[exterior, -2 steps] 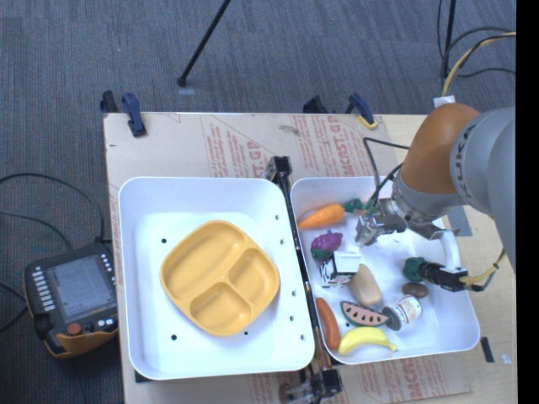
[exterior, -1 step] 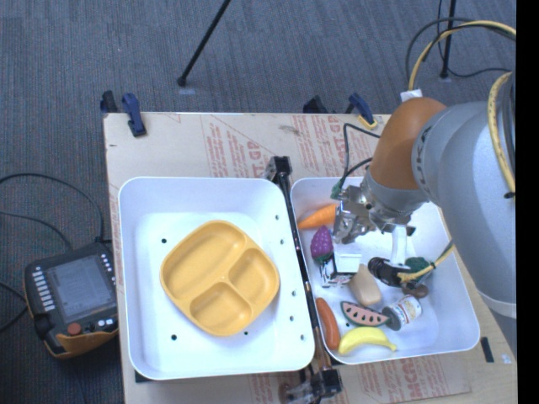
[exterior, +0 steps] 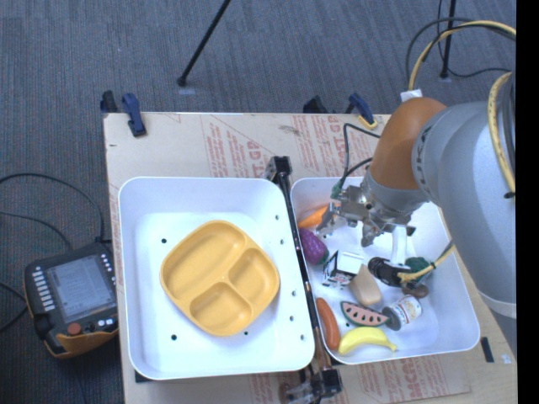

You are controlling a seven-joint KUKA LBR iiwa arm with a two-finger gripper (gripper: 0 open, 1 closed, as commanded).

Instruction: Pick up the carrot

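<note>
Camera view, from above and at a slant: grey arm with orange band reaching in from the right over the right bin. Jaws low at the bin's upper left part, near; how far open, cannot tell, too small and partly hidden by the wrist. Nothing seen held between them.

Carrot just to the left of the jaws, close against the bin's left wall, maybe touching them, cannot tell for sure. Orange, short, partly hidden, only one tip clearly visible.

Directly below the carrot, a purple round fruit. Further down in the same bin: red sausage-like piece, banana, watermelon slice, small bottle. In the left bin, a yellow divided plate. Both bins side by side on the worktop.
</note>
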